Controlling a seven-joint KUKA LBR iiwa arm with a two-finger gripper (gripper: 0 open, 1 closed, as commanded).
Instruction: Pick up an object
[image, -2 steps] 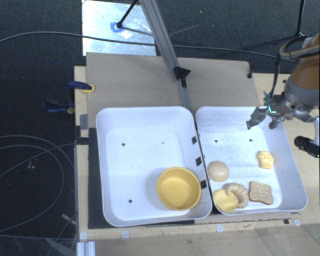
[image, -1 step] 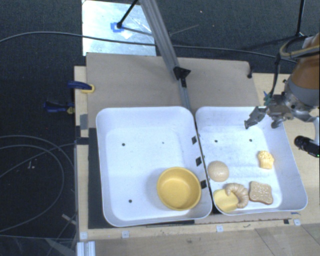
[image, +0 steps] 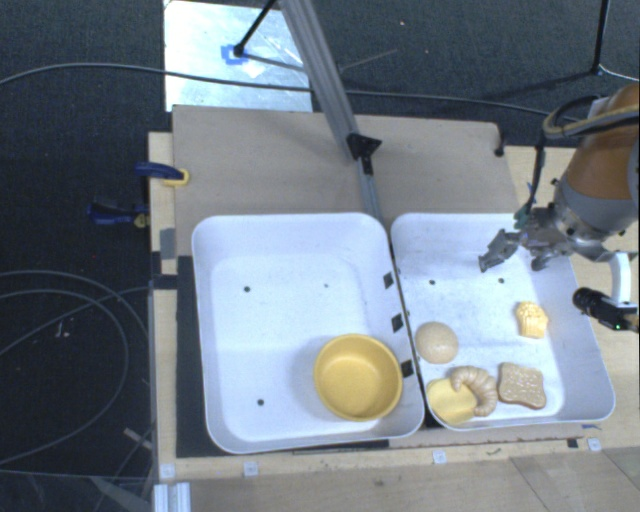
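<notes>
Hanging over the top of the right bin (image: 470, 300), the gripper (image: 520, 248) is seen spread apart with nothing in it. The yellow toy (image: 533, 320) lies just below; it should be reached straight down and squeezed gently.

From my remote seat I can read no text, label, brand, number or sign anywhere in this view. The two white bins (image: 300, 240) carry only small dark specks and black clips along their shared rim, none of it forming letters, and the bare worktop (image: 260, 160) at twelve o'clock from them is unmarked. The blue tape (image: 240, 52) on the floor toward eleven o'clock shows no writing I can make out, and the food pieces at five o'clock have no print on them.
</notes>
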